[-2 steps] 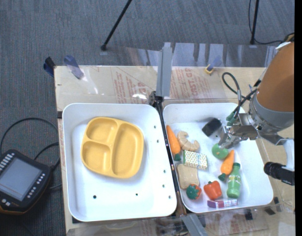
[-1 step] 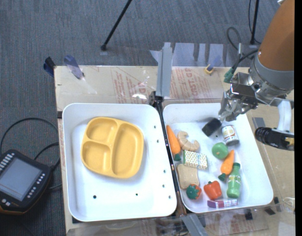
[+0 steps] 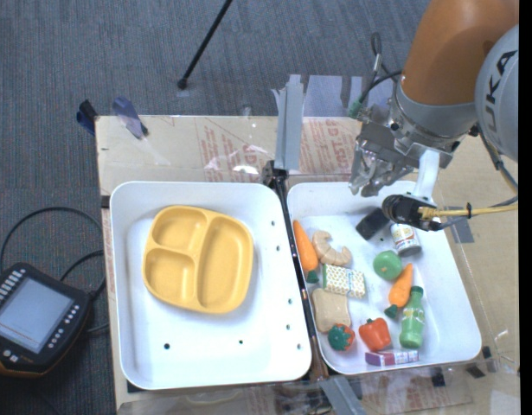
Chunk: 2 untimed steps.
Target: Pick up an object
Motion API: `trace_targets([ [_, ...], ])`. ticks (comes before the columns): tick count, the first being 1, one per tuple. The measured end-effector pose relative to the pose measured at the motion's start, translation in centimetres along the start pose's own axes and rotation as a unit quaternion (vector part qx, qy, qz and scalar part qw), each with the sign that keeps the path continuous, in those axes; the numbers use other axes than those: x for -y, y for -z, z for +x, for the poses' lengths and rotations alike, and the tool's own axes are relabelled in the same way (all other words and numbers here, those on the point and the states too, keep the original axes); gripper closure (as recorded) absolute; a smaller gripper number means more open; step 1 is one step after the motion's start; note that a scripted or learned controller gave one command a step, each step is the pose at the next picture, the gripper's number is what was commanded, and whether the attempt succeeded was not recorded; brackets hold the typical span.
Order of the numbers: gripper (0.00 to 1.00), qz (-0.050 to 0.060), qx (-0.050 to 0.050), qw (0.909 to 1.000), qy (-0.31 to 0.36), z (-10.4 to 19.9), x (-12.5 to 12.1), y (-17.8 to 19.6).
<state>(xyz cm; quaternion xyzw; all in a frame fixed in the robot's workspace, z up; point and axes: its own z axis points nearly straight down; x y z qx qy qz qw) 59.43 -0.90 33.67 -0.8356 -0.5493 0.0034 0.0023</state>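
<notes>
The pincer (image 3: 374, 180) hangs over the far edge of the right bin (image 3: 463, 314), grey metal fingers pointing down with nothing between them; whether they are spread or pressed together, I cannot tell from up here. Above it, the orange band (image 3: 460, 37) and grey wrist. A yellow cable (image 3: 473, 207) runs off to the right from a black fitting just below the pincer.

Down in the right bin, plenty to pick from. A small jar (image 3: 406, 239) with a dark lid sits nearest the pincer, a black piece (image 3: 370, 224) just beside it. A carrot (image 3: 304, 246) lies along the left wall, a croissant (image 3: 333, 250) next to it, then a patterned box (image 3: 346, 280). A green apple (image 3: 387, 265) touches a second carrot (image 3: 401, 287), which leans by a green bottle (image 3: 411, 320). Nearer us: a bread slice (image 3: 330, 309), a tomato (image 3: 341, 338), an orange pepper (image 3: 375, 334), and a small pink box (image 3: 392, 358) at the front wall.

Left bin (image 3: 205, 366): one yellow divided plate (image 3: 198, 258), three compartments, lying flat.

Both bins sit on a cardboard-covered tabletop (image 3: 188, 150). On the grey carpet (image 3: 92, 41), a pendant (image 3: 32, 318) with a screen at lower left, and a thin black rod (image 3: 209, 37) slanting across the top.
</notes>
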Motion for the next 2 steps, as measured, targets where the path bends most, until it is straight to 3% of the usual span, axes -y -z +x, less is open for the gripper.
trace_targets([
  [1,1.0,-0.001,0.0,1.0,0.006,6.5,-2.6,0.7],
  [2,1.0,-0.001,0.0,0.999,0.045,3.4,-3.9,-0.6],
])
